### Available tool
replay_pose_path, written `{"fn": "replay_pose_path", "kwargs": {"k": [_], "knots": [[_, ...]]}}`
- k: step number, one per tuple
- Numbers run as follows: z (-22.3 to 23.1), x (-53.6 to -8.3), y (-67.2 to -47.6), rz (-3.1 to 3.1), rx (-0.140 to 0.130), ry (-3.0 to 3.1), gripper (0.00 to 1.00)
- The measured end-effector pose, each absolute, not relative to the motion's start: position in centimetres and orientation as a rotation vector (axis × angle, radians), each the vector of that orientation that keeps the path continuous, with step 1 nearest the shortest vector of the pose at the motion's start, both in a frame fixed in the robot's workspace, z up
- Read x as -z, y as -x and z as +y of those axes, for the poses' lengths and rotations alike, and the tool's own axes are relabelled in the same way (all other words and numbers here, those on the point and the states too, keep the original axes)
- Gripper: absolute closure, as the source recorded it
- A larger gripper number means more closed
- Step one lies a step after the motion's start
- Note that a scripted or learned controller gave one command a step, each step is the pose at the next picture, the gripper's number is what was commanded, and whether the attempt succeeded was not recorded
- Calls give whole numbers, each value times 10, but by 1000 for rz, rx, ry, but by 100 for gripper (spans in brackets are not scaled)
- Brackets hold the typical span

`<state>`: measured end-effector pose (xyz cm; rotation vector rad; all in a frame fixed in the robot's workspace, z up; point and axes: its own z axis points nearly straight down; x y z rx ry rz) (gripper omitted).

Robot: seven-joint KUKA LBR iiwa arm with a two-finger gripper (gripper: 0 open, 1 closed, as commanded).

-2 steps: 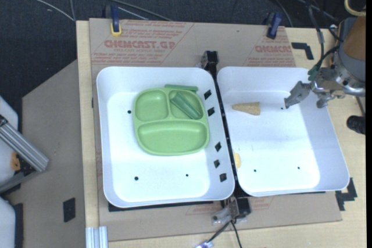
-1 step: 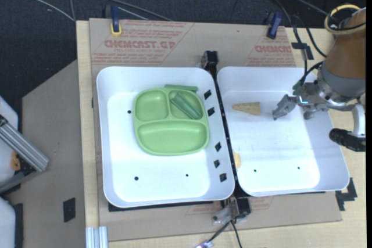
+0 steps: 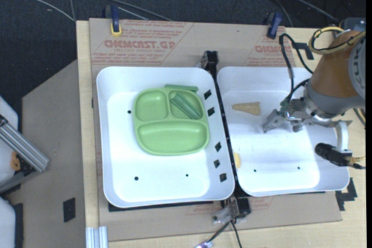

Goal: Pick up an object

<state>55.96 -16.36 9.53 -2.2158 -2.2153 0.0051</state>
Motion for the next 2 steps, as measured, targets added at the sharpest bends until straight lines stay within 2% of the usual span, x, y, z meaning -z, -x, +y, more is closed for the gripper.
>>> {"fn": "replay_pose_path", "kwargs": {"k": [1,2], "knots": [[-163,-84,-560,-2219,-2,2218,0],[-163,-96,-561,-2220,1,2220,100]]}}
